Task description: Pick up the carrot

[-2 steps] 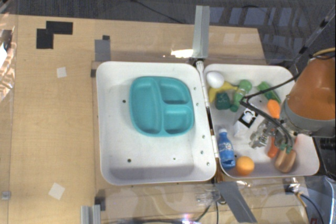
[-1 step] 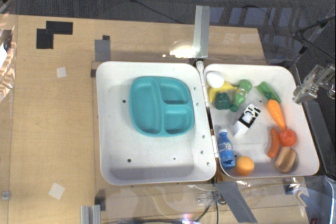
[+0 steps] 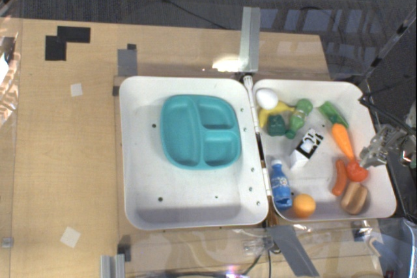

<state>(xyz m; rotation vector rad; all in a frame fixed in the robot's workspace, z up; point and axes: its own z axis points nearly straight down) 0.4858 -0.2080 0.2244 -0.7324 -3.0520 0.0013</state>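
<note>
Seen from above, two shallow white bins are set side by side on a pale wooden bench (image 3: 58,159). In the left white bin (image 3: 140,205) a teal plastic tray with three sections (image 3: 199,131) is laid flat, near the middle.

The right white bin (image 3: 326,91) is filled with small toy foods. The long orange carrot with a green leafy top (image 3: 341,138) is placed on the right side of this bin, slanted, with its green top toward the back and its pointed end toward the front. Just below its tip a small red round toy (image 3: 356,172) is seen, and beside that a thin orange-red piece (image 3: 339,178). A brown oval toy like a potato (image 3: 354,197) is placed at the front right corner. A round orange ball (image 3: 303,206) is seen at the front, with a small blue bottle (image 3: 280,184) just to its left. A white block with black marks (image 3: 309,142) is laid in the middle. At the back, a white egg (image 3: 266,98), a yellow piece (image 3: 267,115), a dark green lump (image 3: 277,125) and a light green toy (image 3: 300,112) are crowded together.

The metal gripper (image 3: 378,149) is seen at the right rim of this bin, just beside the carrot's tip and the red toy. Whether the claw is open or closed cannot be told. Nothing is seen held in it.
</note>
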